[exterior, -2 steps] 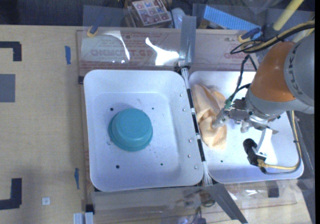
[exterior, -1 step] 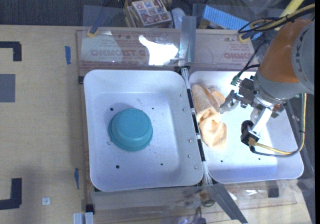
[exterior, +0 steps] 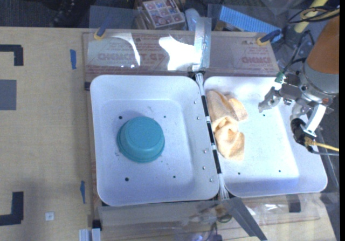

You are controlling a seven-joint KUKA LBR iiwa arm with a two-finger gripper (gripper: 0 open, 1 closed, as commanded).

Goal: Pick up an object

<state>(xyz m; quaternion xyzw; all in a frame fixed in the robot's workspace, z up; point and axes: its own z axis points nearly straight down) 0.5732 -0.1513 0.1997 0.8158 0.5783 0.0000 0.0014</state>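
- Now, the claw (exterior: 280,100) hangs over the far right part of the right bin (exterior: 269,180), close to that bin's right edge, at the end of the grey arm (exterior: 323,56).
- Whether the claw is apart or together cannot be told from this slant. It is seen gripping nothing.
- A tan crumpled thing (exterior: 226,124), soft-looking with folds and a paler far end, lies along the right bin's left edge, running from its far part toward the middle.
- The claw stands well apart from the tan crumpled thing, with bare white bin floor between them.
- A teal bowl (exterior: 141,138) sits upside down near the middle of the left bin (exterior: 108,180).
- Both bins lie side by side on the pale counter (exterior: 43,126).
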